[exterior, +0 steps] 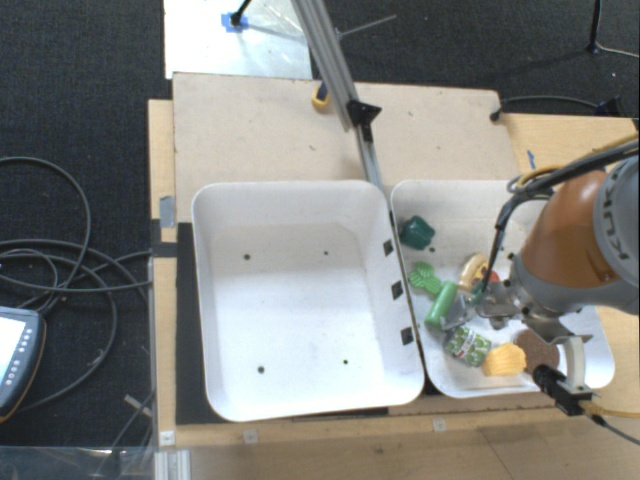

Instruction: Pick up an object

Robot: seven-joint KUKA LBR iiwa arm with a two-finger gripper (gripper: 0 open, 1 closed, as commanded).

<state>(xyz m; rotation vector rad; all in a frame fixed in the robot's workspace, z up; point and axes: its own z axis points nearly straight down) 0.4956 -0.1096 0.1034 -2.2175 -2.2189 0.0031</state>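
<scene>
while the grey arm's hand (478,306) hangs low over the right white bin (455,200), its grip state impossible to tell, the green plastic bottle-shaped toy (441,305) lies just to its left in the picture, long axis slanting up-right, near the dividing wall.

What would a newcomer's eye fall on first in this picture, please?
Most likely the grey arm with its orange band, reaching in from the right over the right bin. Below it lies a small cluster of bright objects: a dark green block, a green bottle and a yellow piece.
</scene>
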